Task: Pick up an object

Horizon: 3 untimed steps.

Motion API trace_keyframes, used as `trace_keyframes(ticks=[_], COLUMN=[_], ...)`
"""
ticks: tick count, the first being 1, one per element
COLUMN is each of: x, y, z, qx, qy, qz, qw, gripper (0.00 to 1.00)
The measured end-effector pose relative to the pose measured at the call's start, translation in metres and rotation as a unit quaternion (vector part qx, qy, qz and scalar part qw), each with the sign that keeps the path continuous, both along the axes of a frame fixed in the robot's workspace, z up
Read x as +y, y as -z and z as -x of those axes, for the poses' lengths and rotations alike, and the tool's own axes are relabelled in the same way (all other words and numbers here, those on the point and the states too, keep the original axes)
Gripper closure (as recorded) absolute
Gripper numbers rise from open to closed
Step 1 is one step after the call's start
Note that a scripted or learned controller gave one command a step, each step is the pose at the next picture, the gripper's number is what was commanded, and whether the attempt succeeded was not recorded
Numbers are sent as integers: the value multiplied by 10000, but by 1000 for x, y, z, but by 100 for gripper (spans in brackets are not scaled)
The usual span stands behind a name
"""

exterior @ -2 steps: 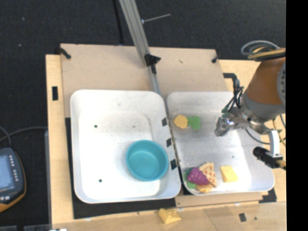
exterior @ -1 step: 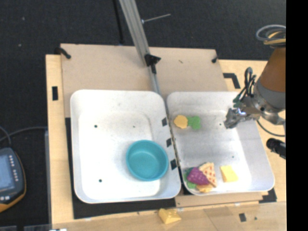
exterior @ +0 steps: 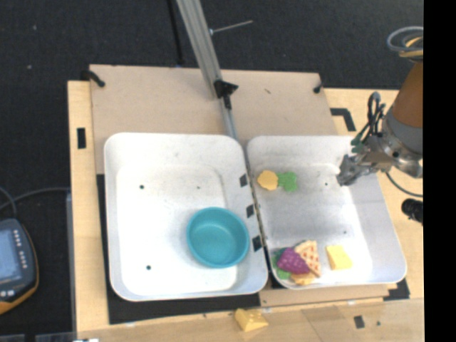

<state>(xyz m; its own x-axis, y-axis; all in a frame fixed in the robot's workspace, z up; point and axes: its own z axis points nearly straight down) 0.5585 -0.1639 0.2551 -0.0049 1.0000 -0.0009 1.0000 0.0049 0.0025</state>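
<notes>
From above, the bench [exterior: 85,191] carried two shallow white bins side by side. The left bin [exterior: 142,162] held a blue bowl [exterior: 217,237], upright, down toward its near right corner and close to the wall it shared with the neighbour. The right bin [exterior: 313,219] had the small stuff, and there was plenty to choose from. Up near its far left sat a yellow piece [exterior: 268,181] with a green piece [exterior: 288,182] touching it on the right. Down at the near edge lay a cluster: a purple piece [exterior: 291,261] at the left, an orange-and-yellow wedge [exterior: 308,256] pressed against it, and a yellow block [exterior: 339,257] just beside them on the right, a little apart.

And there was the arm [exterior: 407,112], grey with its orange band, coming in from the right. Its gripper [exterior: 349,173] hung over the far right part of the right bin, well apart from the yellow and green pair and from the cluster at the near edge. Nothing showed between its tips; whether they were parted or closed, I cannot tell from that angle.

Outside the bins, a yellow wedge [exterior: 251,320] lay on the bench at the near edge, below the gap between them. A metal rail [exterior: 203,48] slanted down from the top of the view to the far edge of the bins.
</notes>
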Motion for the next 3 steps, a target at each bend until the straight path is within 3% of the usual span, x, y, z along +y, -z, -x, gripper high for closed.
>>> trace_keyframes(ticks=[1, 3], x=[50, 158], y=[-7, -4], z=[13, 17], qx=[4, 9], qy=[7, 10], qz=[-5, -8], qw=[10000, 10000], gripper=[100, 100])
